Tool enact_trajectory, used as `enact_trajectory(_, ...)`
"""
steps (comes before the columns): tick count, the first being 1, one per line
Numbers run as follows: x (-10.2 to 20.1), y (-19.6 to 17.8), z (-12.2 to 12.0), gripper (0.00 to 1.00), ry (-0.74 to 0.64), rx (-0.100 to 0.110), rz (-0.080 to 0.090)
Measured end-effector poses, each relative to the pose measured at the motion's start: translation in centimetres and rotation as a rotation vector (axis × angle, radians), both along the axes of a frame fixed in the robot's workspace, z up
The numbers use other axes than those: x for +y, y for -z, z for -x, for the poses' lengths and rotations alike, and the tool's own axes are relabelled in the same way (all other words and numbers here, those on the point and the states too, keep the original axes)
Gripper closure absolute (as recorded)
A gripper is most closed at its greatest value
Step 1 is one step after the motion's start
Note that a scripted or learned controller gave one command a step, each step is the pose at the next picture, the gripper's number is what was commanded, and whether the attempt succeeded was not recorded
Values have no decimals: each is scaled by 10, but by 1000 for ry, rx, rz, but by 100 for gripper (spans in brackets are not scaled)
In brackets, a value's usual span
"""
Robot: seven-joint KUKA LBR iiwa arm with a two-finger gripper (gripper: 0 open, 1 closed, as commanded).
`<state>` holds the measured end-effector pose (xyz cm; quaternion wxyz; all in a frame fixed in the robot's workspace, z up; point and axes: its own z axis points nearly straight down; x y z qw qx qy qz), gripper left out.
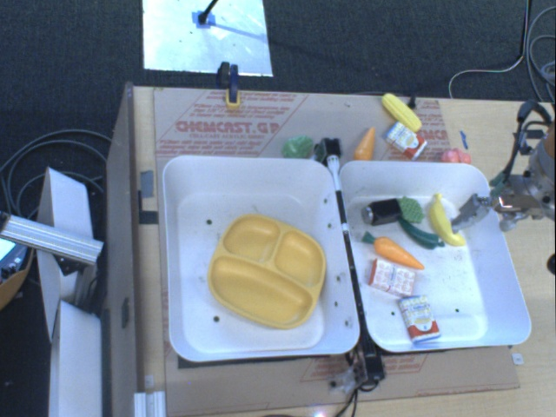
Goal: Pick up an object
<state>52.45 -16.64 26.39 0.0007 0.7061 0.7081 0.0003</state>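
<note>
The right bin (504, 307) holds a yellow banana (443, 220), an orange carrot (398, 251), a black cylinder (380, 211), a leafy green piece (411, 208), a dark green vegetable (423, 233), a red-and-white packet (393, 277) and a small carton (420, 318). My gripper (476, 208) reaches in over this bin's right rim. It hangs just right of the banana, and I see nothing held in it.
The left bin (187, 233) carries a yellow divided plate (267, 269). Behind the bins on the cardboard lie a corn cob (401, 111), a small carrot (365, 144), a packet (405, 139), a green item (298, 148) and a pink item (452, 155).
</note>
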Motion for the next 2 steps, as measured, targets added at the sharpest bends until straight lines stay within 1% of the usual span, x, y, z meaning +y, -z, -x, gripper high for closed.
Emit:
enact_trajectory(1,39,92,-51,0,-6,3,-2)
enact_trajectory(2,81,143,-78,0,-6,2,-2)
